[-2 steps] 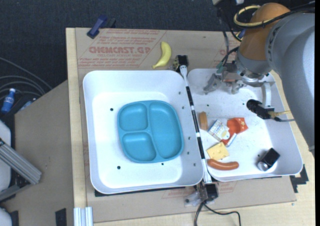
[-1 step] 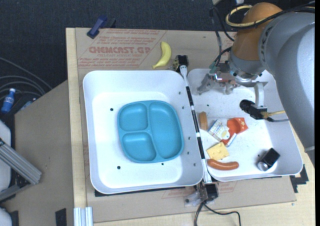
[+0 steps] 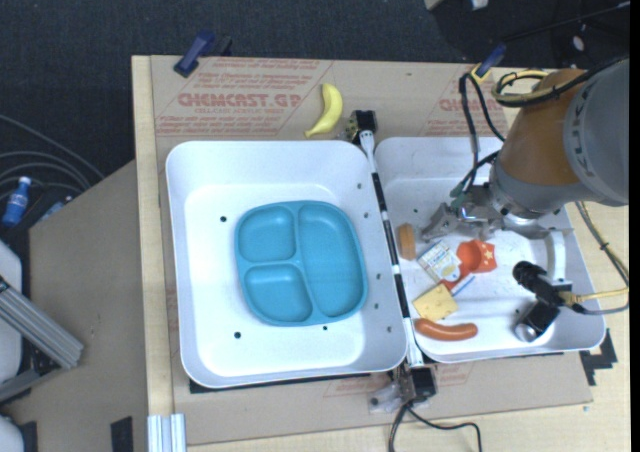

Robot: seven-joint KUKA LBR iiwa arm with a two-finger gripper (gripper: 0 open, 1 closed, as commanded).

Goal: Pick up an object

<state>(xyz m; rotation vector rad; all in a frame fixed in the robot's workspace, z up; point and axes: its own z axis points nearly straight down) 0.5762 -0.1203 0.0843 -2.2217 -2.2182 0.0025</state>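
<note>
While the grey metal claw (image 3: 447, 223) hangs low in the right white bin (image 3: 420, 165), we cannot tell its grip. Just below it: small crumpled packet (image 3: 437, 261), yellow cheese wedge (image 3: 435, 300), red sausage (image 3: 446, 330) — likely targets.

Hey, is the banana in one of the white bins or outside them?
Outside. The banana lies on the board behind the left bin, beyond its far rim, not in either bin.

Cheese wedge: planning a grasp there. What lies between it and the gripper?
In the camera view, a small white packet lies between the cheese wedge and the gripper.
</note>
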